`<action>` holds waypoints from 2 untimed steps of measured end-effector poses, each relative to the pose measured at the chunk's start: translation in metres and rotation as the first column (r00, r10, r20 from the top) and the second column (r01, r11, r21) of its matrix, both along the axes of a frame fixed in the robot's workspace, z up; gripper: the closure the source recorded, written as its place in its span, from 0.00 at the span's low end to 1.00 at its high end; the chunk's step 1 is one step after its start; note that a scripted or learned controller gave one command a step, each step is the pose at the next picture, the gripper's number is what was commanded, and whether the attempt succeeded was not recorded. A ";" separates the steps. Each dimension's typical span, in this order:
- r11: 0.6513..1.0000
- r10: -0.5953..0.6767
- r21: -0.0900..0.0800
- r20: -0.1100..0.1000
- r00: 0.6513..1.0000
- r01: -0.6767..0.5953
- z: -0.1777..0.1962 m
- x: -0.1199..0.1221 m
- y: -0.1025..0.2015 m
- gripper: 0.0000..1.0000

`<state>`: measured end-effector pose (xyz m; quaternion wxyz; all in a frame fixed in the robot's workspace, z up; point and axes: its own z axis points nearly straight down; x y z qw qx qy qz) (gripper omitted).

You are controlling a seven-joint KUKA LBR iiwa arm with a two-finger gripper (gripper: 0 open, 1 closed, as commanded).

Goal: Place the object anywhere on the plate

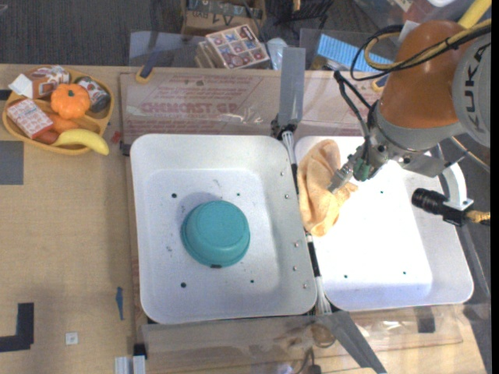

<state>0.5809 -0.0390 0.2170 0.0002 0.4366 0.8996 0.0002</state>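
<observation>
The thing to be moved looks to be the yellow cloth (320, 192), a crumpled rag slumped against the left wall of the right bin (405, 287), just beside the ridge where the two bins meet. It reads as soft and light, something like terry or thin towelling, folded over itself in loose lobes with a puckered lower end; I'd expect it to sag and trail when lifted, not slip, and there is nothing about it to break. The claw (346, 177) is down at the cloth's right edge, its tips touching or buried in the folds, and from where I stand I cannot tell whether it has closed on fabric or is merely resting there. A good hold, I'd judge, would be on a raised fold near the middle of the heap, pinching several layers so the whole cloth comes up together instead of a single corner unfurling. The target sits to the left of the cloth, in the left bin (156, 162): the plate (216, 233), a teal, round, smooth-looking piece, matte plastic or glazed ware, with a domed look as if it might be a bowl turned over. The bins are hard, shallow, glossy white trays with rounded corners and small dark holes. Far to the left of the cloth, on the brown counter (62, 248), is a yellow dish (15, 123) of toy fruit.
</observation>
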 end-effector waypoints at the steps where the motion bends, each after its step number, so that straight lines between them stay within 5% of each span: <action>1: 0.922 0.387 -0.001 0.002 0.922 -0.387 0.012 -0.012 0.051 1.00; 2: 0.701 0.714 -0.001 0.002 0.701 -0.714 0.005 -0.016 0.096 1.00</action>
